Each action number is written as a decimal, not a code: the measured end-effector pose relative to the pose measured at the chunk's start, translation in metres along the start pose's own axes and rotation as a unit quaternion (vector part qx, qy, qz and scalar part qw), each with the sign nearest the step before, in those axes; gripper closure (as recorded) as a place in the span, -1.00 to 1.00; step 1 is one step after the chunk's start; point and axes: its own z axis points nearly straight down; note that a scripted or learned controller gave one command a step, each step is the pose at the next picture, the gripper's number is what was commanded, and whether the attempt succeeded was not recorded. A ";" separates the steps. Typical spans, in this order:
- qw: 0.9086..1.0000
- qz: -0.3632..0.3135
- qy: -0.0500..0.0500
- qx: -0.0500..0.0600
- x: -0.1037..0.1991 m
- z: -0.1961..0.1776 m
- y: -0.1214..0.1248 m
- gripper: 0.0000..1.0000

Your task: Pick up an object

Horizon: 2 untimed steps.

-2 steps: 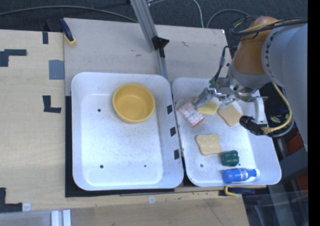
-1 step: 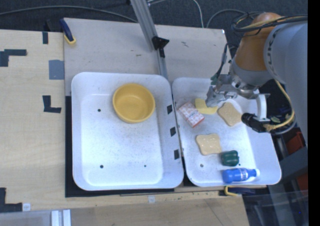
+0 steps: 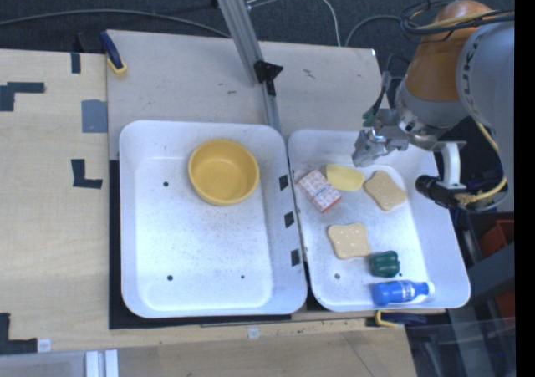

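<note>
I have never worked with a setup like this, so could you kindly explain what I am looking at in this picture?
This is a single camera fixed above a bench, looking down at a slant. The grey machine with the orange band at the right is a robot arm; its pincer hangs over the far end of the right bin. I see nothing between its fingers.

The left bin holds a yellow bowl. The right bin holds a pale yellow piece just below the pincer, a small pink patterned box, two tan bread-like slices, a dark green object and a blue bottle lying on its side. A metal pole rises behind the bins.
</note>
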 end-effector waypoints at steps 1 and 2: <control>1.000 0.000 0.000 -0.002 0.001 -0.064 0.001 1.00; 1.000 0.000 0.000 0.000 0.001 -0.096 0.001 1.00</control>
